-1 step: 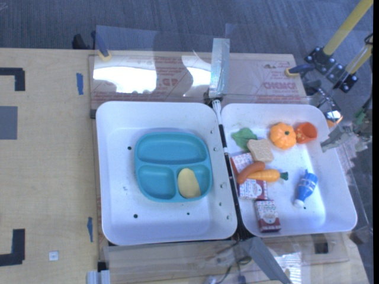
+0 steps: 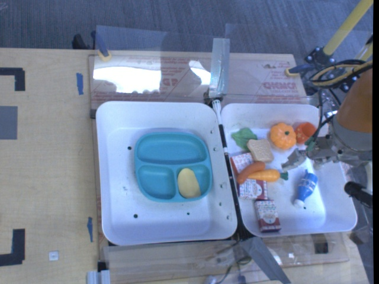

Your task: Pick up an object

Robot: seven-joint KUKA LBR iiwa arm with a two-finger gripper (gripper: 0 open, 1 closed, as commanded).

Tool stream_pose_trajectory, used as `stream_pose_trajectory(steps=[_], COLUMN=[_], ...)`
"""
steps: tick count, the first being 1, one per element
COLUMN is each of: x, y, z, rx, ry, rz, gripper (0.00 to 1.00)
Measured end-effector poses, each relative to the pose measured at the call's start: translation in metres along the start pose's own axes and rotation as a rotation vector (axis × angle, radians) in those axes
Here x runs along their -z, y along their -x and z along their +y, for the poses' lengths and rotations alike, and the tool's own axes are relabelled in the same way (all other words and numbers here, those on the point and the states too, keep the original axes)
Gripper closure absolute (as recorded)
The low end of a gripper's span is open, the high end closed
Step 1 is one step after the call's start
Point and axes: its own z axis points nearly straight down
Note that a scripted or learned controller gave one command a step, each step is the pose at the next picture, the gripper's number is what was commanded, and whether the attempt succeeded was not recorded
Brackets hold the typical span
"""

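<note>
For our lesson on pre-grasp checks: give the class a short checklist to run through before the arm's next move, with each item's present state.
1. Gripper over the right bin: ok.
2. Object between the fingers: cannot tell.
3. Nearest targets, carrot and blue bottle, in plain sight: ok.
4. Carrot free of neighbours: not ok, it touches the cartons.
5. Blue tray in the left bin already holds a yellow item: ok.

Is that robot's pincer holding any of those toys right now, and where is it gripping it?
Nothing is held. The pincer hangs above the right white bin, between the round orange pumpkin toy and the small blue bottle, with no toy between its fingers.
</note>
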Motion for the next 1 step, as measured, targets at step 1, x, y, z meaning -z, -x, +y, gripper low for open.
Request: stream_pose_trajectory(steps=[1], x=[-0.0443], y=[0.0059], z=[-0.0295], rx=[0.003], ry=[0.017], rz=[-0.008], gripper=[0.0])
